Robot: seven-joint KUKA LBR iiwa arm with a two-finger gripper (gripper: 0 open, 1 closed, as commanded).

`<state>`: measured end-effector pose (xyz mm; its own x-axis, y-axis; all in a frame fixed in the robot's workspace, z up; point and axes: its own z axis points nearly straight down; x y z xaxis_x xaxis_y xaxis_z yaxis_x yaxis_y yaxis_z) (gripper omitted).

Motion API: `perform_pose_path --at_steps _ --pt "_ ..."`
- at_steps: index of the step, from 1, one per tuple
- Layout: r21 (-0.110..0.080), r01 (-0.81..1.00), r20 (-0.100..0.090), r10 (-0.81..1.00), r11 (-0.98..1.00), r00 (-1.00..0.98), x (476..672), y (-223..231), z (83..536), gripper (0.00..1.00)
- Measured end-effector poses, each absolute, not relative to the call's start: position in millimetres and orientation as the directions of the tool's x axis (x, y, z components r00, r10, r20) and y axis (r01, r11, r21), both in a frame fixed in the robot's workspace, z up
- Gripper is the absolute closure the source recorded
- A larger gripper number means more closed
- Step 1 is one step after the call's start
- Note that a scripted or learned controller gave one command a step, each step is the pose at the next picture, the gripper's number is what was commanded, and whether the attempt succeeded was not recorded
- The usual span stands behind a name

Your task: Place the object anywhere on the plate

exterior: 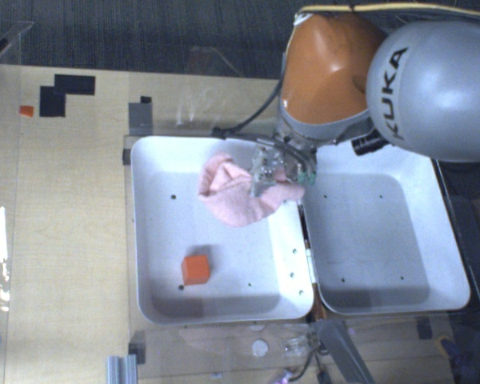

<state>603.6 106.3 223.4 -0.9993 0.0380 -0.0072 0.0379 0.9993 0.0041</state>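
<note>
A small orange cube (196, 270) rests on the floor of the left bin (156, 222), toward its front. A pink, crumpled-looking piece (228, 198) lies in the back right part of the same bin, close to the wall shared with the right bin. My gripper (262, 179) hangs under the orange wrist band, directly over the right edge of the pink piece and touching or nearly touching it. The wrist hides part of the pink piece. The cube lies well apart from the gripper, to the front left.
The right bin (368, 238) lies beside the left one, with the arm's large grey and orange body (384, 78) looming over its back edge. Black markers (60, 94) and a small orange tag (26, 111) sit on the bench at far left.
</note>
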Motion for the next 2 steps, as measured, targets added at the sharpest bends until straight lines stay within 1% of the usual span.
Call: perform_pose_path --at_steps 1,2 --pt "0.004 -0.001 -0.006 -0.001 1.0 -1.0 578.0 147.6 222.9 1.0" --pt "0.004 0.0 -0.006 0.0 1.0 -1.0 578.2 147.4 223.1 0.0"
